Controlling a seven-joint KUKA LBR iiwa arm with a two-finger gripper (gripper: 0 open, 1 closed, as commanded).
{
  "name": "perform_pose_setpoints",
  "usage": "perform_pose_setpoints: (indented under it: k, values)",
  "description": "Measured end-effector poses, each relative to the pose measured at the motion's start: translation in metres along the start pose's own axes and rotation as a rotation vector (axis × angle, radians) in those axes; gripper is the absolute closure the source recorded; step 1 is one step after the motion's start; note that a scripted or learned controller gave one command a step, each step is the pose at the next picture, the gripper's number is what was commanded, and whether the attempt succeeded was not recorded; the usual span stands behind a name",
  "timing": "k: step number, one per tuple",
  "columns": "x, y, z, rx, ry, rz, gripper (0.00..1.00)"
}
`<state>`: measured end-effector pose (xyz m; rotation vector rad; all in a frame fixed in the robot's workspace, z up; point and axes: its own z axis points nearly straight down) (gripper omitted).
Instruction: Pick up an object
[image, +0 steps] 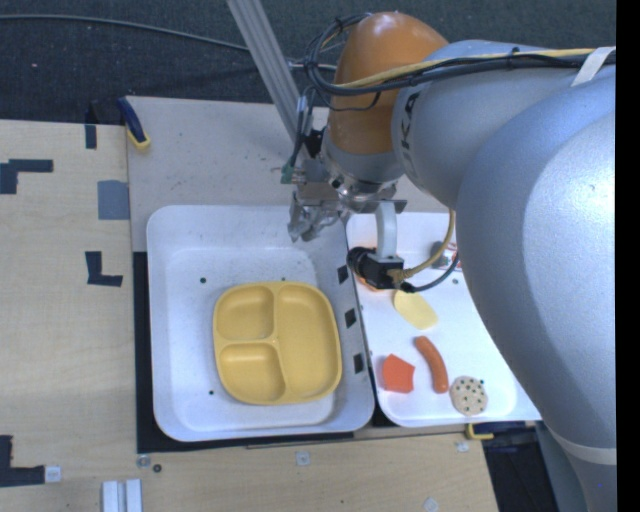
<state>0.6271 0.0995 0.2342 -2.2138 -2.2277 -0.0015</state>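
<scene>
The gripper (312, 222) hangs over the far edge of the left bin (180, 240), at 12 o'clock from the yellow tray (277, 342). No object shows between its fingers; how far they stand apart cannot be told.

Step in hand, as judged: approach, with no grasp made. The next move calls for travel toward 4 o'clock, into the right bin (500, 385), then descent over one item.

Count:
- Bins: two.
- Yellow tray, three compartments: one.
- Yellow wedge (415, 309): one.
- Orange block (398, 374): one.
- Sausage (432, 363): one.
- Cookie (468, 395): one.
</scene>
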Motion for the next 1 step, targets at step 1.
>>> perform_pose_setpoints:
  k: [1]
  values:
    - [-0.0031, -0.0006, 0.0002, 0.001, -0.002, 0.004, 0.00]
